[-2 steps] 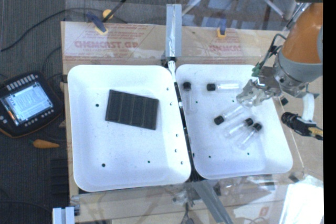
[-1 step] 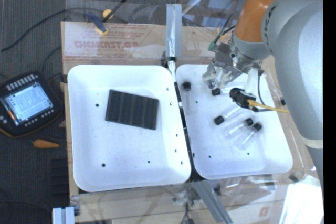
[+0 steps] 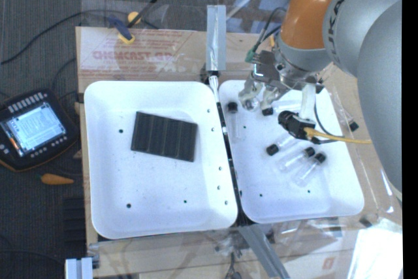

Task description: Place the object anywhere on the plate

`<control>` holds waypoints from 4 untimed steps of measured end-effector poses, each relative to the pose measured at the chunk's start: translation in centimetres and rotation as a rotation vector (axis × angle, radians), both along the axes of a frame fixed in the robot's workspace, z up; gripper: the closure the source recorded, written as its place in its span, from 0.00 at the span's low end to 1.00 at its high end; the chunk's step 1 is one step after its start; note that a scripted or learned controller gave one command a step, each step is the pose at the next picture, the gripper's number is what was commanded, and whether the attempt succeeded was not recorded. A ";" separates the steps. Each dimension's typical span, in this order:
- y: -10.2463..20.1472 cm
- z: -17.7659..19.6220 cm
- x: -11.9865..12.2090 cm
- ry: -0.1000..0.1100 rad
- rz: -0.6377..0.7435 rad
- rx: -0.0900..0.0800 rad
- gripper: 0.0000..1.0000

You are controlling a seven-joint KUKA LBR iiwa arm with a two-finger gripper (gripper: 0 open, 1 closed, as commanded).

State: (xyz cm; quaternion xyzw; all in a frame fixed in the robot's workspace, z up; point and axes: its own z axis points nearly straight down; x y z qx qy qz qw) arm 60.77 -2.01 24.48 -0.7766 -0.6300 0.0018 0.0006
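The gripper hangs low over the far left part of the right bin; I cannot tell its state. Clear tubes with black caps lie in that bin, near its middle. The dark ridged plate lies flat in the left bin.

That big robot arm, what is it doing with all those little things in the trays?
The grey and orange robot arm is reaching in over the right bin, with its gripper low near the back corner. A few small clear tubes with black caps lie loose in that bin. In the left bin sits a dark ribbed plate, and nothing rests on it yet. Its job is to put one thing on that plate.
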 end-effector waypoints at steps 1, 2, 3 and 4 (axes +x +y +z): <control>5.6 -6.2 -10.3 -0.001 -0.119 0.001 1.00; 14.3 -2.0 -12.4 0.002 -0.032 0.000 1.00; 22.9 -4.7 -10.0 0.003 0.140 0.000 1.00; 25.3 -7.3 -12.6 0.003 0.640 0.002 1.00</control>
